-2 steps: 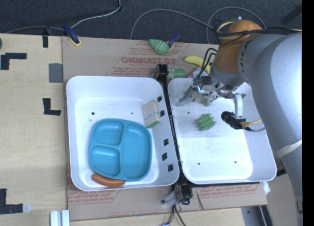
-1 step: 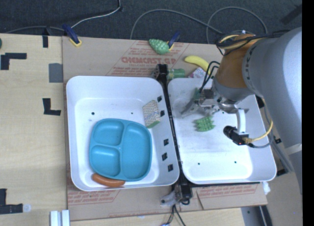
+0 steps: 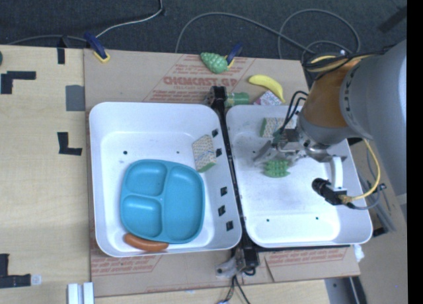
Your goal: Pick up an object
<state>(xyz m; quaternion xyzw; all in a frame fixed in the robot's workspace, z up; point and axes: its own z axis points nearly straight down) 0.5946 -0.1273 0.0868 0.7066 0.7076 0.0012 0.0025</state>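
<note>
The arm is reaching into the right bin, its tool hanging just above a green toy; whether the tool is wide or narrow, I cannot tell. This is looking like the approach step, so next comes lowering and closing. The left bin is holding one blue plate, one orange sausage and one sponge.

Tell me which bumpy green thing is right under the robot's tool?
The bumpy green object lying in the right white bin, just below the tool. The other bumpy green object sits outside the bins on the cardboard.
</note>
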